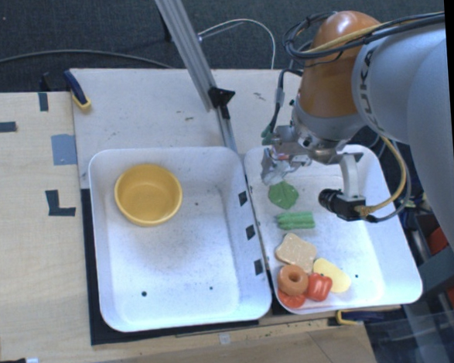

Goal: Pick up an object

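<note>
My gripper (276,169) hangs over the back left of the right bin (374,283), just above a green leafy toy (284,195). Nothing shows between the fingers. Below it lies a green pod-like piece (296,222). Further forward sit a tan bread slice (295,250), an orange ring (293,278), a red piece (319,287) and a yellow piece (333,275). A yellow bowl (148,193) stands in the left bin (181,296) at its back left.
A grey metal pole (191,51) slants across the bench behind the bins. A black cable and connector (345,204) hang beside the wrist over the right bin. The arm's bulk covers the bin's right back corner.
</note>
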You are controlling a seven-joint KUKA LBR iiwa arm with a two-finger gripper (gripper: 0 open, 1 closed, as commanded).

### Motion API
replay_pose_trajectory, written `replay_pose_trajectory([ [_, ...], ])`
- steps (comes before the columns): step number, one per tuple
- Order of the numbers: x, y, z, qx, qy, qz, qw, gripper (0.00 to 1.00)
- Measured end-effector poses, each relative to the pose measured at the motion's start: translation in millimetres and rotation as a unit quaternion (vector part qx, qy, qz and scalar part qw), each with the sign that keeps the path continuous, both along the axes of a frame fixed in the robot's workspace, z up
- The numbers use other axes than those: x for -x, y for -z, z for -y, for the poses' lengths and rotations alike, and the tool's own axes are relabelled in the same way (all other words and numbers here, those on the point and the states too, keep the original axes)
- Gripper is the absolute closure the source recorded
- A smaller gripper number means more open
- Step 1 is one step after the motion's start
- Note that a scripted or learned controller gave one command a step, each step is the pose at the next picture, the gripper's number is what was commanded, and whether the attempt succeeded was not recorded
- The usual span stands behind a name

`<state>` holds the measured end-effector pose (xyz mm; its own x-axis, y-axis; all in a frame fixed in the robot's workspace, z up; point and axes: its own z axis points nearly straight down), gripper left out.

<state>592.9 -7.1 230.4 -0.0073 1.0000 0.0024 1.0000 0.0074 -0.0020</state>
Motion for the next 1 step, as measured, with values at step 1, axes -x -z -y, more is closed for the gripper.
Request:
replay_pose_trajectory([
  [1, 9.4, -7.8, -51.5, 0.0000, 0.000, 0.000, 1.0000, 1.00],
])
